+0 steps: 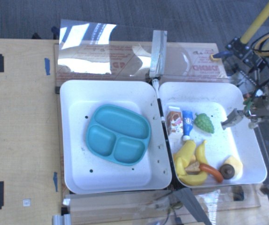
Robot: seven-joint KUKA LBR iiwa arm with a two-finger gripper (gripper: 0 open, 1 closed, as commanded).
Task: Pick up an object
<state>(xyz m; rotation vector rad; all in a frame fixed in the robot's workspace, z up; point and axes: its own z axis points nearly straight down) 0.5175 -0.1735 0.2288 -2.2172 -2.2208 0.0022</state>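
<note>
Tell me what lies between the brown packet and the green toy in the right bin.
In the camera view, a blue-and-white tube stands between the brown packet and the green toy.

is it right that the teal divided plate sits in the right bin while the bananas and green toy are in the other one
Not quite: the camera view shows the teal divided plate in the left bin, not the right. The bananas and green toy lie in the other one, the right bin, as you said.

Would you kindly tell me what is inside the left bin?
The left bin holds one teal divided plate, its three compartments bare. The bin floor around it shows small dark specks; whatever lies beneath the plate is hidden.
</note>
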